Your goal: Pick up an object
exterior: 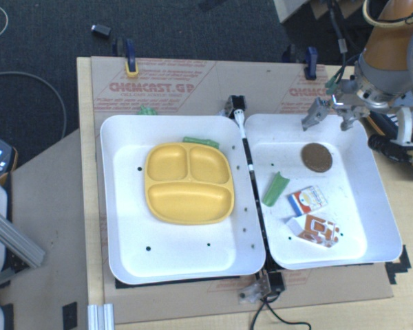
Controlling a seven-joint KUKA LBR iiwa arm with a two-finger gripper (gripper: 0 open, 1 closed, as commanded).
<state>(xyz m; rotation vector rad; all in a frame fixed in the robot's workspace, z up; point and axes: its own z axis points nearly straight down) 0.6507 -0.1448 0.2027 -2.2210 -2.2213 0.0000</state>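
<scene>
In the right bin [372,184] lie a brown round disc [317,157], a green oblong piece [275,188], a small white packet with red and blue print [308,200] and a red-and-white patterned packet [319,229]. My gripper [332,115] hangs over the bin's far edge, above and just beyond the brown disc. Its two grey fingers are spread apart, with nothing between them.
The left bin [124,205] holds a yellow three-compartment plate [189,183], with a green item [202,142] behind the plate. Blue clamps [130,56] grip the board's far edge. Cables and the arm crowd the right side.
</scene>
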